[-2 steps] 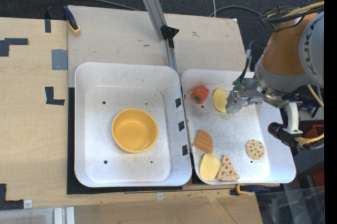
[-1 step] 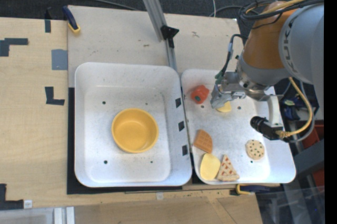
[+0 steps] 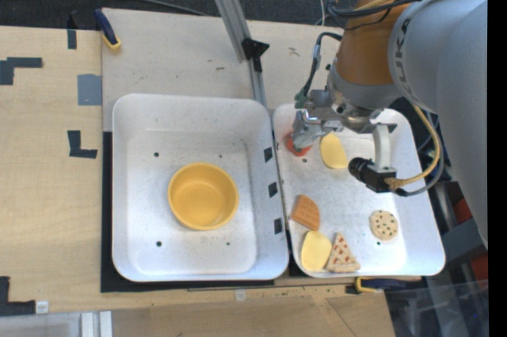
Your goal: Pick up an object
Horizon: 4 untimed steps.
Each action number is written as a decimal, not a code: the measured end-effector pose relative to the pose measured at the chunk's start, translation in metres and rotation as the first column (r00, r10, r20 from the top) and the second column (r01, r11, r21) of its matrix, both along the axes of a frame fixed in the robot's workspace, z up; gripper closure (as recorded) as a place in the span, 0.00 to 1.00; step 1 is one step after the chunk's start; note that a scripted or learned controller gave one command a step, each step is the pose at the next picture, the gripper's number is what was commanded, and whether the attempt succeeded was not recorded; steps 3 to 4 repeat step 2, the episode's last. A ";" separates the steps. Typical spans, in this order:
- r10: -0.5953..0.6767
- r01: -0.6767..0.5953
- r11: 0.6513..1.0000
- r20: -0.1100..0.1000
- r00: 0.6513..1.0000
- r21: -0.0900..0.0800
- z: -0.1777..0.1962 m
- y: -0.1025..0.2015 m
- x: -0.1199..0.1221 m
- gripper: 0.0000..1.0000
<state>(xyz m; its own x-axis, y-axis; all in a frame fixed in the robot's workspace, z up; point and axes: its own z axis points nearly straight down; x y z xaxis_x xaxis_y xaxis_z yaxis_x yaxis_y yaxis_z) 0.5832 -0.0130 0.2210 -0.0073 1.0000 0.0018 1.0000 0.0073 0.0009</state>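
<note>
bowl (image 3: 203, 195) in left bin (image 3: 131, 244) (cookie (image 3: 384, 225) right)

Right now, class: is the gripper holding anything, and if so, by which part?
It cannot be told. The gripper is low over a small red object near the right bin's left edge, but no grasp is visible.

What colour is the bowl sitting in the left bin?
Yellow. The bowl shows plainly in the camera view, sitting in the left white bin.

Single fixed overhead camera, angled down, both bins (image 3: 119, 169) framed.
</note>
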 end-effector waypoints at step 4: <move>-0.001 0.001 1.000 -0.003 1.000 -0.001 -0.003 0.109 0.031 1.00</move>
